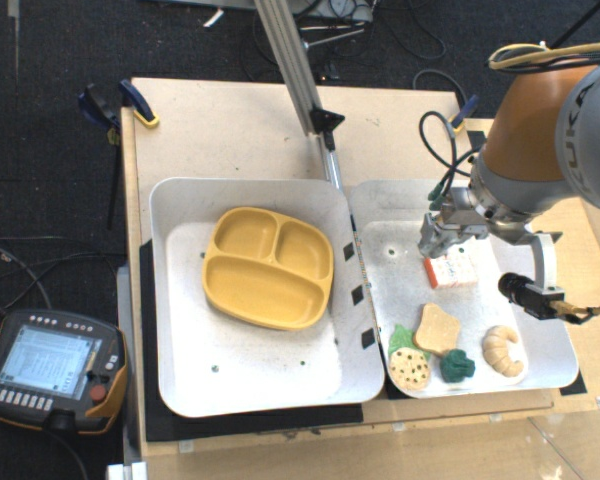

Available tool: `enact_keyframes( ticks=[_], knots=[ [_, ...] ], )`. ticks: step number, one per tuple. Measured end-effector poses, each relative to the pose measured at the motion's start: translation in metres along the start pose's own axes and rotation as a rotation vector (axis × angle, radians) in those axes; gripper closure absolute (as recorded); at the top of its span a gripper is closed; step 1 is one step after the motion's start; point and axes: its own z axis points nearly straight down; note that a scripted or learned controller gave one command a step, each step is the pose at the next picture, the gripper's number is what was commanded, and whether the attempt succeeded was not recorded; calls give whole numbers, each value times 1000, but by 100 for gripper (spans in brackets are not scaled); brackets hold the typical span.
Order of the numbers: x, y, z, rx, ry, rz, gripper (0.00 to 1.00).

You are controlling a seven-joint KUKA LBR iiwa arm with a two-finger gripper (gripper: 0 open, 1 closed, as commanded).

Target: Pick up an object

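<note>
Gripper (pixel 442 240) positioned low in the right bin (pixel 380 218), directly above the upper edge of a small white-and-red carton (pixel 452 269); whether the jaws stood apart or together could not be told, since the wrist hid them. The carton lay flat, apart from the toy food nearby: bread slice (pixel 437 330), cookie (pixel 411 369), green piece (pixel 457 366), croissant (pixel 503 350). Judged risk: an off-centre closure on the carton's edge would tip or push it away.

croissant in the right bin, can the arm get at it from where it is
Probably yes: the croissant lies uncovered near the bin's front right corner, apart from the toast, and the gripper hangs in that same bin.
</note>
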Motion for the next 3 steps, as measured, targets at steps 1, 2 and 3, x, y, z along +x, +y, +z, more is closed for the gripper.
enact_keyframes(
  ticks=[1, 2, 3],
  knots=[
    [51, 16, 8, 2, 0, 0, 100],
    [98, 38, 10, 1, 0, 0, 100],
    [142, 48, -4, 1, 1, 0, 100]
  ],
)
